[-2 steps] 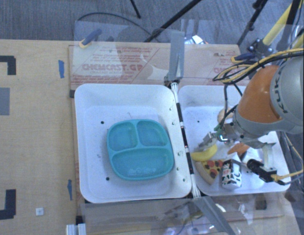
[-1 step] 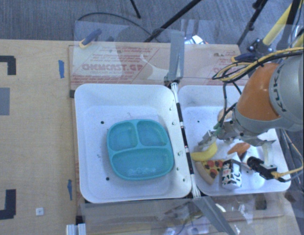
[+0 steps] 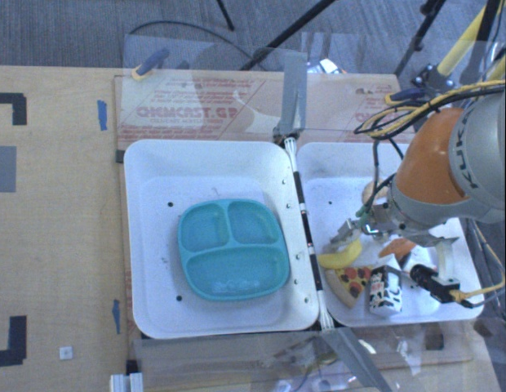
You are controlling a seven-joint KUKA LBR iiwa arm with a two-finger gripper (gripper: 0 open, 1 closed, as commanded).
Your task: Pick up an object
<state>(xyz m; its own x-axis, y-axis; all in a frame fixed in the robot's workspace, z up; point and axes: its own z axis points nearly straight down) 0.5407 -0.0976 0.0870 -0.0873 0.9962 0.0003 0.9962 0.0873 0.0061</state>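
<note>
Surface (image 3: 57, 219): pale wood, bearing two shallow white bins set side by side, their inner rims touching along the middle.

Left bin (image 3: 147, 162): holds one teal plate (image 3: 233, 249) with three compartments, two small ones at the far side and one long one at the near side. The plate lies flat, roughly central, slightly toward the right wall. No compartment holds anything.

Right bin (image 3: 335, 162): holds the small items, grouped in the near half. A yellow banana (image 3: 339, 259) lies close to the left wall, curving along the bin floor. A toy pizza slice (image 3: 351, 284) lies just in front of the banana, touching or nearly touching it. A small carton (image 3: 385, 292) with black and white patches sits just to the right of the pizza slice, near the front wall. An orange piece (image 3: 397, 247) lies behind the carton, partly covered by the arm.

Arm (image 3: 486, 162): enters from the right and bends down over the right bin, its orange band above the wrist.

Claw (image 3: 348, 232): positioned low in the right bin, just behind and above the banana. Whether it touches the banana cannot be determined. Whether the claw is set wide or narrow cannot be determined either, as the mechanism is small and blurred. Nothing is seen held in it.

Blue tape strips (image 3: 102, 114) mark the surface to the left of the bins.
</note>
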